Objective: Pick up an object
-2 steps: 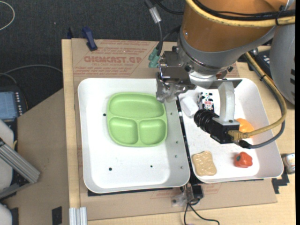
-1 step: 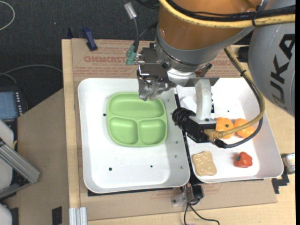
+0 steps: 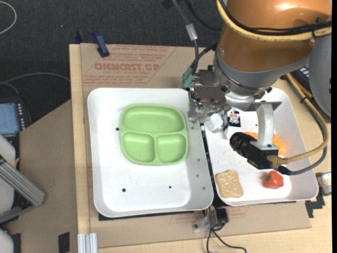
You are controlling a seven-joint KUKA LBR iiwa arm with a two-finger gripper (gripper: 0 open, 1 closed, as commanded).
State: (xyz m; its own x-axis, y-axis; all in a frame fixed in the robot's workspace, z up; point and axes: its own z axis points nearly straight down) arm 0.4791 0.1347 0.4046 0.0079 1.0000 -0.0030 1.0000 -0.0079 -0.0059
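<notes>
Gripper: low over the right bin's far-left corner, just by the wall between the bins; grasp state cannot tell, metal parts bunch together and hide it
Arm: grey with orange band, comes in from the right, covers the far part of the right bin
Left bin: white, shallow, on the bench's left half
Plate: green, three compartments, lies flat in the left bin's far-centre area, its right edge near that bin's right wall
Right bin: white, touches the left bin side by side
Tan item: flat, cracker-like, near-left corner of the right bin
Red item: small, round, tomato-like, near-right part of the right bin
Orange item: mid-right of the right bin, partly hidden behind a black part of the tool
Small card: white, red and black, far-left of the right bin, just right of the gripper
Bench: brown cardboard sheet with red print under both bins
</notes>
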